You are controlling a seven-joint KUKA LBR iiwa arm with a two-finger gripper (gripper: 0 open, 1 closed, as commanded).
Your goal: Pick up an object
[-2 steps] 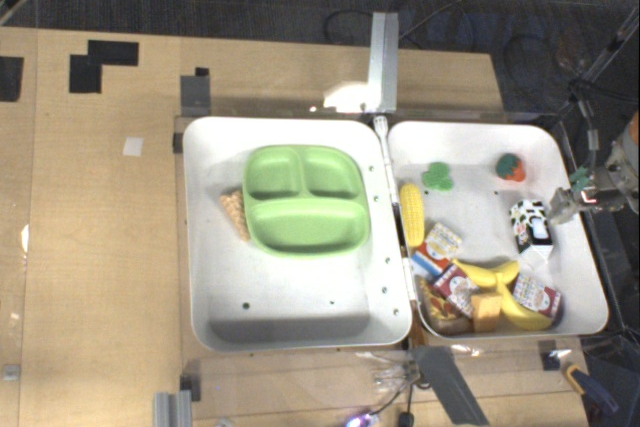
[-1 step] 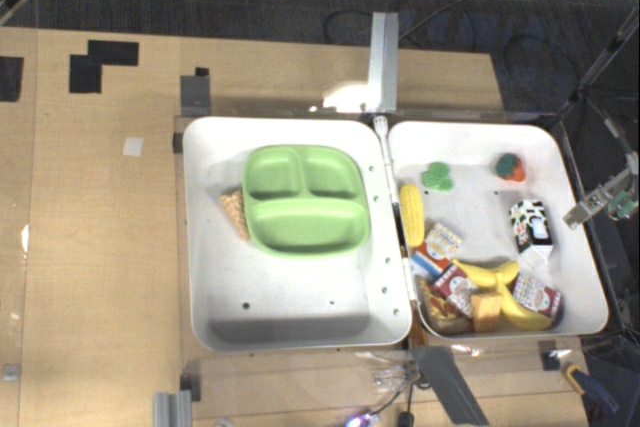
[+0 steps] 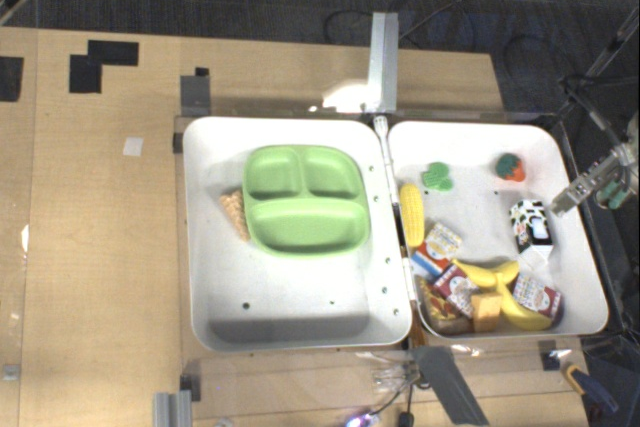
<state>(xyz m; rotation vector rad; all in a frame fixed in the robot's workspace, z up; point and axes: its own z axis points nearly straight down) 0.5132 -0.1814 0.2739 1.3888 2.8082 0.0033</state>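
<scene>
The right bin [image 3: 470, 137] holds a yellow corn cob [image 3: 411, 214], a green broccoli piece [image 3: 436, 177], a red and green strawberry [image 3: 511, 167], a black-and-white carton [image 3: 530, 223], yellow bananas [image 3: 497, 275] and several small snack packets [image 3: 443, 240]. My gripper [image 3: 572, 195] reaches in over the right rim of this bin, just right of and above the black-and-white carton. It is small and partly cut off at the view's edge. Nothing is visibly held in it.
The left bin [image 3: 290, 320] carries a green divided plate [image 3: 304, 198] with a tan cracker-like piece [image 3: 234, 212] at its left side. A metal post [image 3: 384, 60] stands behind the divide between the bins. Wooden bench surface lies to the left.
</scene>
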